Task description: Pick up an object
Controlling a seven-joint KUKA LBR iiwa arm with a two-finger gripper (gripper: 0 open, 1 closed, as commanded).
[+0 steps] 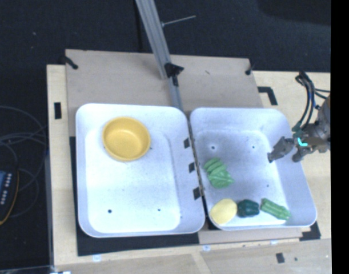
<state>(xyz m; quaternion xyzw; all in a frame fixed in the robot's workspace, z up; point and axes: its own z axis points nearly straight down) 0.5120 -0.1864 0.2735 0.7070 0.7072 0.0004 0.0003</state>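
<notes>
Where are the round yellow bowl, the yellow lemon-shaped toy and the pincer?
Round yellow bowl (126, 138), camera view: its inner floor, left bin.
Yellow lemon-shaped toy (223, 210), camera view: middle of its top, right bin's near edge.
Pincer (289, 150), camera view: midway between its fingertips, over the right bin's right rim.

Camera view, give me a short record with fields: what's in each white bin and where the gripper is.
left bin: one round yellow bowl, upright, in the far left part
right bin: four items
near the divider: ridged light green vegetable
near edge, left to right: round pale yellow fruit, small dark green piece, elongated bright green vegetable
gripper: at the right bin's right rim, fingers apart, nothing between them
contact: gripper apart from all items
</notes>
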